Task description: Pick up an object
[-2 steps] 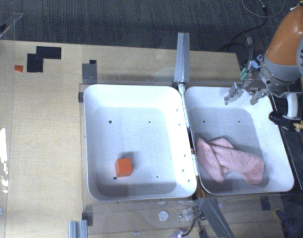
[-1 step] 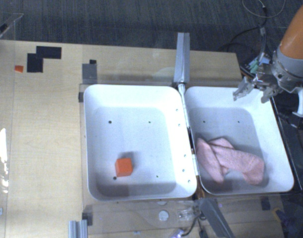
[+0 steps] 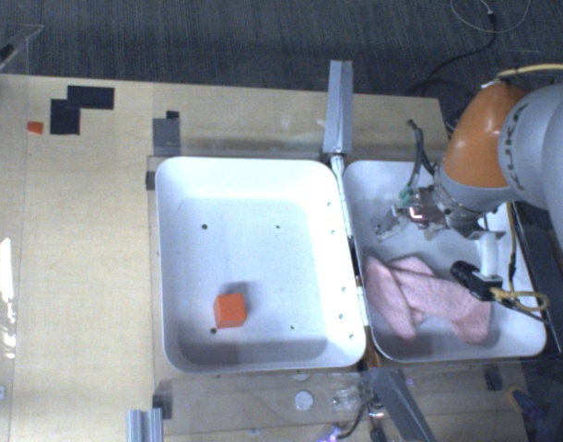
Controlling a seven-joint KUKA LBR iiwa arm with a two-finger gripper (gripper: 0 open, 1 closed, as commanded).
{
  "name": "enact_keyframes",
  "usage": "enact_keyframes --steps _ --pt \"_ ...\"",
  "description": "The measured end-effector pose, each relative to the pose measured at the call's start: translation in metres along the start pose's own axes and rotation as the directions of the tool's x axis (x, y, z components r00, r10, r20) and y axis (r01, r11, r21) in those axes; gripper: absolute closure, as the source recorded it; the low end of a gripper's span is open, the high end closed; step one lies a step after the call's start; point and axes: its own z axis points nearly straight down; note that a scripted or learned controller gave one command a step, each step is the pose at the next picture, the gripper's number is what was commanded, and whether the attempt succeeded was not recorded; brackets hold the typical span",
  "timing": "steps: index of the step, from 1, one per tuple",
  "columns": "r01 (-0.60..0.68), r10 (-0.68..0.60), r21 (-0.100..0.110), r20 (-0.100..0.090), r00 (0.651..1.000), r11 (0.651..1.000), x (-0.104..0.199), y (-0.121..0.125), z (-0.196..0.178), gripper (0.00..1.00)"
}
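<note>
The gripper (image 3: pixel 401 217) hangs over the right bin (image 3: pixel 382 178), near its back wall. I cannot tell if it is holding anything. Just below it a soft pink cloth (image 3: pixel 419 297) lies bunched on the bin floor. That is the closest thing to grab. I think the arm should come straight down on the thick, puffy part and pinch deep. An orange block (image 3: pixel 230 310) sits far off in the left bin (image 3: pixel 244 178).
</note>
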Motion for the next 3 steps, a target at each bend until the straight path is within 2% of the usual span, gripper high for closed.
enact_keyframes --steps 1,2,3 --pt "-0.042 0.042 -0.013 0.004 0.999 0.999 -0.045 -0.067 0.016 0.0" --pt "-0.039 0.039 -0.026 0.006 0.999 0.999 -0.044 -0.062 0.002 1.0" --pt "0.053 -0.053 -0.008 0.002 0.999 0.999 0.032 0.023 -0.166 1.0"
